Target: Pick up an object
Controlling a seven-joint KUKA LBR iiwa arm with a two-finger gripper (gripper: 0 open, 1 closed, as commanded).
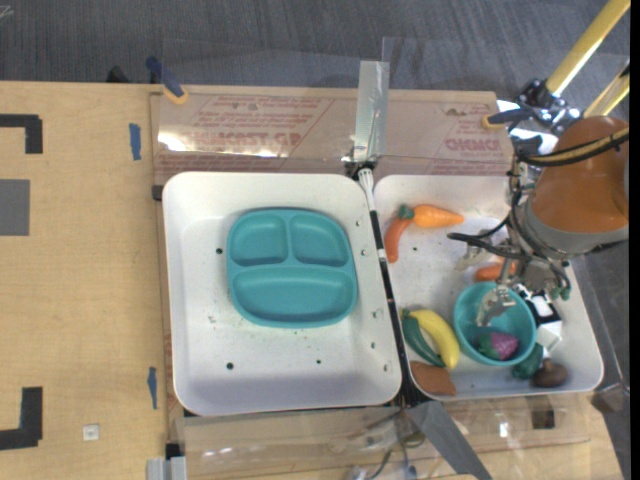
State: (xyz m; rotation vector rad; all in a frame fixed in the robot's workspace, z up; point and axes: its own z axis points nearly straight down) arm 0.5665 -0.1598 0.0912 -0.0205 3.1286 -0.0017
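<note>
My gripper (497, 301) hangs over the right bin (440, 258), just above the teal bowl (470, 323). A purple toy (502, 346) lies inside that bowl. A yellow banana (438, 334) rests against the bowl's left side, with a green piece (416, 340) beside it. An orange carrot (432, 216) and a red-orange pepper (397, 236) lie at the bin's far left. A brown piece (432, 377) sits at the front edge, and a dark round object (548, 373) sits at the front right corner. A small orange item (489, 272) peeks out beneath the wrist.
The left bin (200, 348) bears a teal divided plate (291, 266). A ridge (380, 278) separates the two bins. The orange-banded arm (575, 183) fills the right bin's far right corner. A clear panel (300, 128) stands behind the bins.
</note>
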